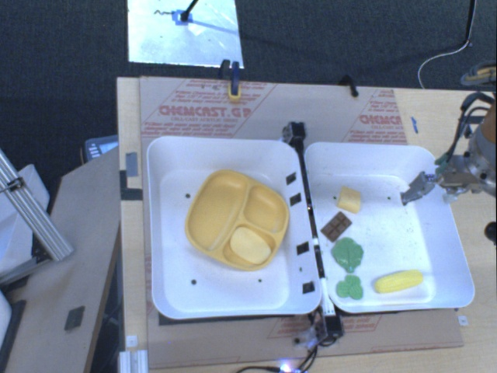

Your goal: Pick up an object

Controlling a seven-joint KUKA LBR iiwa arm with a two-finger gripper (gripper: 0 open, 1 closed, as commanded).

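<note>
- The hand (pixel 411 190) hangs over the right bin's (pixel 446 235) upper right part, reaching in from the right edge; nothing sits between its tips, and at this slant I cannot tell whether it is spread or closed.
- Five small things lie in that bin: a pale yellow block (pixel 349 200) nearest the hand, a brown chocolate piece (pixel 336 226) just below-left of it, two green leafy pieces (pixel 348 253) (pixel 349 287) further down, and a yellow corn-like piece (pixel 399 281) near the front.
- The left bin (pixel 167 231) holds a yellow divided tray (pixel 237 217), well apart from the hand.
- All look like light plastic toy food, probably stiff and a little slick.
- The pale yellow block seems the easiest pick: chunky, close by, with flat opposite sides to pinch.
- The chocolate piece lies flat and thin, so its edges give little to grip.
- The corn-like piece could roll; it should be taken across its narrow middle.
</note>
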